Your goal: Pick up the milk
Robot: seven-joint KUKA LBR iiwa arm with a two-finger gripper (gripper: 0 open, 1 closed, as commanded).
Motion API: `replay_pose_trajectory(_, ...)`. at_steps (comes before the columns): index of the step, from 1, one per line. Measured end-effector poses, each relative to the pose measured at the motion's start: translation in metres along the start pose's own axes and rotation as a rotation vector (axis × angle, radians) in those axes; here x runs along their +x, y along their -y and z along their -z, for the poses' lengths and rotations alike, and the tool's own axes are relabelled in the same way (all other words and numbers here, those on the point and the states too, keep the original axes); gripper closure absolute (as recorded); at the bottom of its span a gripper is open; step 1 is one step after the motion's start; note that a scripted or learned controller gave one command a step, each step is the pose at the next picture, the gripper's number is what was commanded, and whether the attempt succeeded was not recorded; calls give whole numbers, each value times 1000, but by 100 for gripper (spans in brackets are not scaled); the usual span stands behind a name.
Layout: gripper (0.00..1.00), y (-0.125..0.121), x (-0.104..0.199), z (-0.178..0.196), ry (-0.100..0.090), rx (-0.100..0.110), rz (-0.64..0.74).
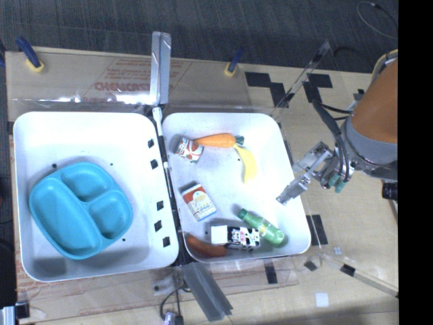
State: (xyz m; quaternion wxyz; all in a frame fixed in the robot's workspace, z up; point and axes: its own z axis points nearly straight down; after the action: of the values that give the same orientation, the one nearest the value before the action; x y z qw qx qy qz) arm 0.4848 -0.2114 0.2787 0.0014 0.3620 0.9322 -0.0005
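The milk [234, 235] is a small white carton with black cow patches. It lies on its side near the front edge of the right bin [223, 124], between a brown sausage [203, 247] and a green bottle [262, 227]. My gripper [298, 183] hangs over the right bin's right rim, up and to the right of the milk and well apart from it. Nothing shows in it.
The right bin also holds a carrot [216, 141], a banana [246, 163], a small can [189, 149] and an orange-and-white box [197, 202]. In the left bin [40, 124] lies a blue divided plate [80, 208]. A metal divider [161, 66] stands between the bins.
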Motion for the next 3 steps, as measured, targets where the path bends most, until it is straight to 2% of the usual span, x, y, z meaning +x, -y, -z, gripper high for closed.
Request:
replay_pose_trajectory(1,0,-19,29,-136,-6,2,-140)
replay_pose_trajectory(2,0,-78,82,-187,-3,1,-137)
replay_pose_trajectory(3,0,-176,110,-87,-4,1,-34)
